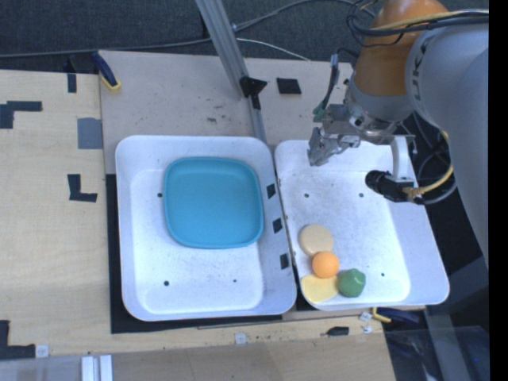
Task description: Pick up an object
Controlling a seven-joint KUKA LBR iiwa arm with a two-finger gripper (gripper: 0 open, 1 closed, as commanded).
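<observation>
Gripper [321,151] over far edge of right bin [397,221], nothing held; pickable objects clustered at near-left corner.

Fingers point down, close together, no object between them; whether fully closed, cannot tell. Four small items huddle at the right bin's near-left corner: cream disc [316,238], orange ball [325,264] touching it, yellow piece [318,289] below, green ball [351,282] beside. Likely rolled or pushed there against the wall. Left bin [143,284] holds a blue plate [213,202]. Judgement: arm well apart from cluster; must travel toward the near corner; tight packing could spoil a grasp.
</observation>
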